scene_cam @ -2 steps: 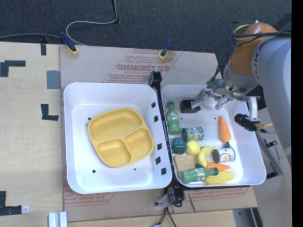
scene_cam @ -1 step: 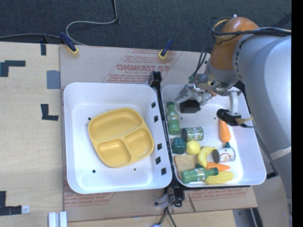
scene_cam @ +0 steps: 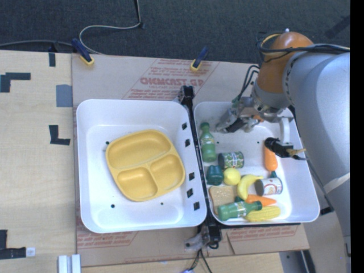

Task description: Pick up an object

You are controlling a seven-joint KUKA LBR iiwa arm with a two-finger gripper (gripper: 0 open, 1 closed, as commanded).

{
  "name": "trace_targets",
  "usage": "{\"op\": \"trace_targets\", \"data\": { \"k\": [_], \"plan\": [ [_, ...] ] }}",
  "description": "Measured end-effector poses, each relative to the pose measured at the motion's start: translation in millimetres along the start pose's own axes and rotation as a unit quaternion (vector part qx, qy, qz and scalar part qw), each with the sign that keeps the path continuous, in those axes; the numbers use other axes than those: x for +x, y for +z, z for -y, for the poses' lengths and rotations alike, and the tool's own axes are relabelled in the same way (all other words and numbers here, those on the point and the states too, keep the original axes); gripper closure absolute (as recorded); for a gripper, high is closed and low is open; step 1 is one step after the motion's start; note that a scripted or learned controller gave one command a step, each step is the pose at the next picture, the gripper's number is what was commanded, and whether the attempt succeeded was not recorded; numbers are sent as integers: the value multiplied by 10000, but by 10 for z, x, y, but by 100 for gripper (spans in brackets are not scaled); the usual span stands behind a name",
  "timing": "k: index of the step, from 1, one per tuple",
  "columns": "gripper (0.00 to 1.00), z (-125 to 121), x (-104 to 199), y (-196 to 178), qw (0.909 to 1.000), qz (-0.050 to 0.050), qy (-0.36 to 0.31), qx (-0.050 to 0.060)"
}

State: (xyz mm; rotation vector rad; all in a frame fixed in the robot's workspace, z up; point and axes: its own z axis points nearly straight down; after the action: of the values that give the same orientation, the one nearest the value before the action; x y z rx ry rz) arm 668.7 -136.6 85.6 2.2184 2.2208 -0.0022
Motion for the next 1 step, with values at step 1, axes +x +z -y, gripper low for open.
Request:
{"op": "trace_targets", "data": {
  "k": [1],
  "plan": [
    [0,-1,-515,-1046,10000,0,4,-6]
  ]
}}
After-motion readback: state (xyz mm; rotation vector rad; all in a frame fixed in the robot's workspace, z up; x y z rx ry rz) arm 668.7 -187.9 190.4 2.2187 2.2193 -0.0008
